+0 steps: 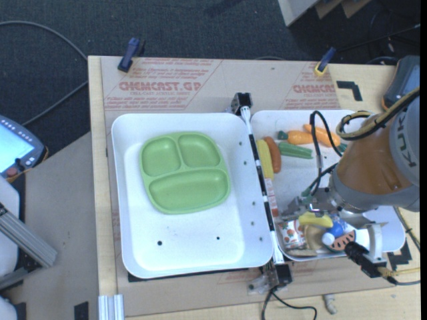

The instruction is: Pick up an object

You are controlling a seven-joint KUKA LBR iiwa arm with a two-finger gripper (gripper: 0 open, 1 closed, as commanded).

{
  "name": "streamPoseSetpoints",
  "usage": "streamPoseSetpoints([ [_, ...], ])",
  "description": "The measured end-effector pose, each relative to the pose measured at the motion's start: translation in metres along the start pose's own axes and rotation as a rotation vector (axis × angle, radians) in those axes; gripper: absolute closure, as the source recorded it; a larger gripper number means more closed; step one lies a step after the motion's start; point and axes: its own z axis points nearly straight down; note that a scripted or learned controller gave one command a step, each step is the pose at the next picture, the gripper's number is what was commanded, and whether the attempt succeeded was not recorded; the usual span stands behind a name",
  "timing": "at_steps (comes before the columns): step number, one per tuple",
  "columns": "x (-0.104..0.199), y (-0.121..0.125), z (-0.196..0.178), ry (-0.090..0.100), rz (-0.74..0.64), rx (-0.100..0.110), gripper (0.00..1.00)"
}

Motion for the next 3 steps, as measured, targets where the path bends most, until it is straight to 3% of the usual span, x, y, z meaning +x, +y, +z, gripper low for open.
streamPoseSetpoints([
  [1,0.0,0.0,-0.01,-0.001,0.002,-0.002,1.0],
  [2,-0.031,0.001,-0.095,-0.002,0.0,-0.002,1.0],
  [3,-0.03,0.0,-0.095,-0.001,0.0,-0.001,0.0],
])
